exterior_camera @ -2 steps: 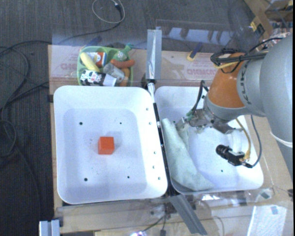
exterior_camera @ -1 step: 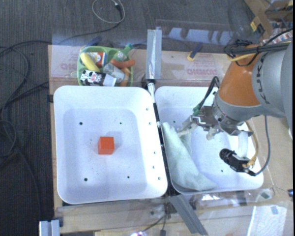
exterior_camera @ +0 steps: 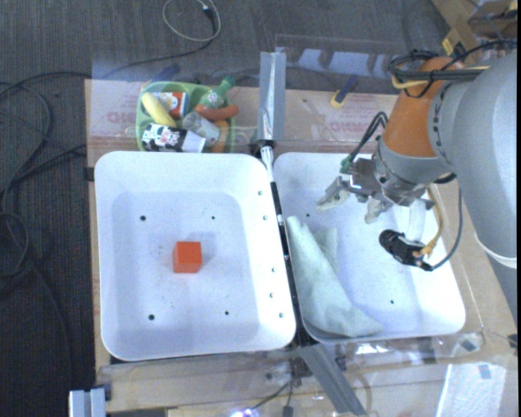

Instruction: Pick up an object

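An orange-red cube [exterior_camera: 187, 256] rests alone near the middle of the left bin [exterior_camera: 130, 181]. A crumpled white cloth [exterior_camera: 323, 278] lies along the left side and front of the right bin [exterior_camera: 434, 307]. My gripper [exterior_camera: 352, 205] hangs over the back part of the right bin, above and just behind the cloth, under the orange wrist band. Its two fingers stand apart, so it is open, and nothing sits between them. The cube is far to its left, across the wall between the bins.
A green basket [exterior_camera: 184, 118] of small toys and packets stands behind the left bin. A black cable plug [exterior_camera: 399, 245] dangles from the wrist over the right bin. A metal post [exterior_camera: 271, 94] rises behind the divider. Cables trail over the floor at left.
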You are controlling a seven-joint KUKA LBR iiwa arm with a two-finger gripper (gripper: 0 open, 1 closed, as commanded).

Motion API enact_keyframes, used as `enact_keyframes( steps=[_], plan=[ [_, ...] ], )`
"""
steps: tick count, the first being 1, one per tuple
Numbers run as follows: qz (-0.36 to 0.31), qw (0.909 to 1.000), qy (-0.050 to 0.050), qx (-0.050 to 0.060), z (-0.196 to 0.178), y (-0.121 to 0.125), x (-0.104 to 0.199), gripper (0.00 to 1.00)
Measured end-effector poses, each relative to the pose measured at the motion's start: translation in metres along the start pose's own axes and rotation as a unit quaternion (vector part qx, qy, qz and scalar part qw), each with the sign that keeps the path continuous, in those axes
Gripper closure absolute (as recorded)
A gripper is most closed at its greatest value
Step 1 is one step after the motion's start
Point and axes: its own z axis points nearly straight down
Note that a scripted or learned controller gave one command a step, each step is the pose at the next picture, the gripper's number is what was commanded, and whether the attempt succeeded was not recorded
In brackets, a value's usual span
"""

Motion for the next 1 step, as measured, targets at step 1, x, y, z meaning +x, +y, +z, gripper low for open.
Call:
enact_keyframes(
  steps=[1],
  plan=[
    [0.0, 1.0, 0.0, 0.0, -0.0002, 0.0001, -0.0001, 0.0]
  ],
)
